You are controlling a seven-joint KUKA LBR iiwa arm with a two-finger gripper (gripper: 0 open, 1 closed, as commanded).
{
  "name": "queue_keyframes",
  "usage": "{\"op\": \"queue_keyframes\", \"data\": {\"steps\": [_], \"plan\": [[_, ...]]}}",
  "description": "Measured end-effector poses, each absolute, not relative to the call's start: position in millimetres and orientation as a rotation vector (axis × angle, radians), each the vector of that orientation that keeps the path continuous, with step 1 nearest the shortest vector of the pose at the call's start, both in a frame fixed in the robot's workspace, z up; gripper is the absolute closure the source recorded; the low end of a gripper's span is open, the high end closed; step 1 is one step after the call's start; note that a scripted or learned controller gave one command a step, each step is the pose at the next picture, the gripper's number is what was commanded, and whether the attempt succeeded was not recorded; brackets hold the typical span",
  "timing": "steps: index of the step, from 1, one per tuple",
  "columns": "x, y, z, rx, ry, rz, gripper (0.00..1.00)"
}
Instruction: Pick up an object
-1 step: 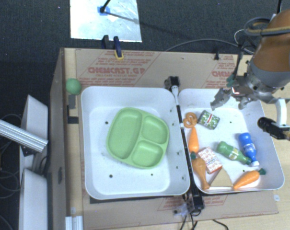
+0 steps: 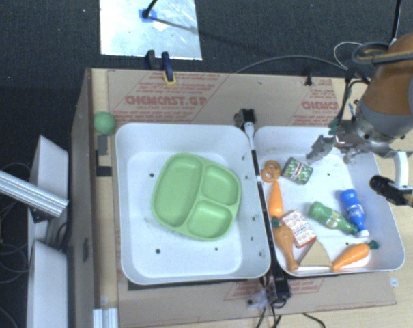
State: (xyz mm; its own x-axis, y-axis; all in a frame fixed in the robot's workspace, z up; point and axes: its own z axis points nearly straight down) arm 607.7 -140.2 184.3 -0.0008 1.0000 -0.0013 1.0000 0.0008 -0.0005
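On the brown board under the two bins (image 2: 192, 94), red print repeats "CHEMCAST GP" along the far edge, once behind each bin; the right-hand copy is partly cut off by the arm. Smaller print on the object labels is too small to read.

Left bin (image 2: 134, 251): a pale green divided plate (image 2: 196, 197) with three compartments lies slightly tilted near the middle.

Right bin (image 2: 390, 244): a small pretzel-like ring (image 2: 270, 170) lies at the near-left corner beside a green-and-white packet (image 2: 297, 171). Below them lie an orange carrot (image 2: 276, 198), a red-and-white carton (image 2: 299, 228), and a tan drumstick-shaped piece (image 2: 286, 243). Toward the right sit a green bottle (image 2: 331, 216), a blue bottle (image 2: 351, 209) just beside it, and a second carrot (image 2: 353, 253) near the front rim.

Gripper (image 2: 334, 148): it hangs over the far part of the right bin, its two grey fingers spread apart with nothing between them. One fingertip points toward the green-and-white packet, near it but apart.

Outside the bins, a green ball (image 2: 104, 122) rests at the bench's left edge, and a blue clamp (image 2: 167, 65) grips the far edge.
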Motion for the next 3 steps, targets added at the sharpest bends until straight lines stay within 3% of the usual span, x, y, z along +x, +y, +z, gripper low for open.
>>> {"op": "queue_keyframes", "data": {"steps": [1,2,3], "plan": [[667.4,-126,82,2.219,2.227,-0.002,0.00],[667.1,-101,85,2.213,2.227,0.003,0.00],[624.9,-147,85,2.219,2.221,-0.002,0.00]]}}
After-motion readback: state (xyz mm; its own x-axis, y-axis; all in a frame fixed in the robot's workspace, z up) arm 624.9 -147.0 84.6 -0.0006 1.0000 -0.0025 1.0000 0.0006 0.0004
